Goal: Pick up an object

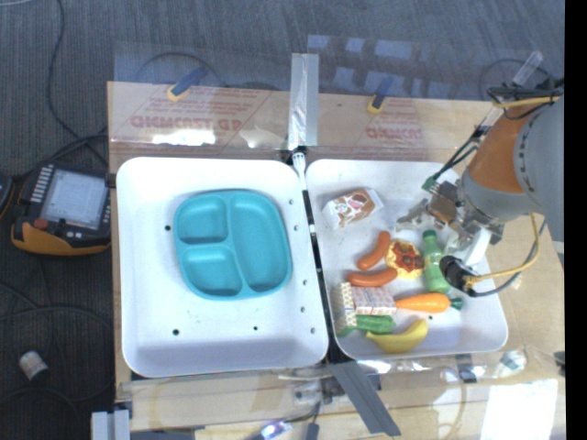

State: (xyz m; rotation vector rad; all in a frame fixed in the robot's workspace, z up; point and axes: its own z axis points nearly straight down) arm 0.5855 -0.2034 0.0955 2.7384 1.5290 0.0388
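Observation:
The right bin (477, 333) holds a pile of toy food. It includes a snack packet (353, 206), an orange sausage (373, 249), a red and yellow piece (406, 257), a green bottle (432, 262), a carrot (424, 302), a banana (400, 337) and a pink wafer pack (366, 298). My gripper (446, 212) hangs over the right side of this bin, just above and right of the green bottle. Nothing shows in its grasp. Cables and the wrist body hide its tip.
The left bin (147, 328) holds a blue divided tray (229, 243). A metal divider strip (304, 108) runs between the bins at the back. A handheld pendant (62, 209) lies on the floor at the left. The arm's grey link (550, 163) overhangs the right bin's edge.

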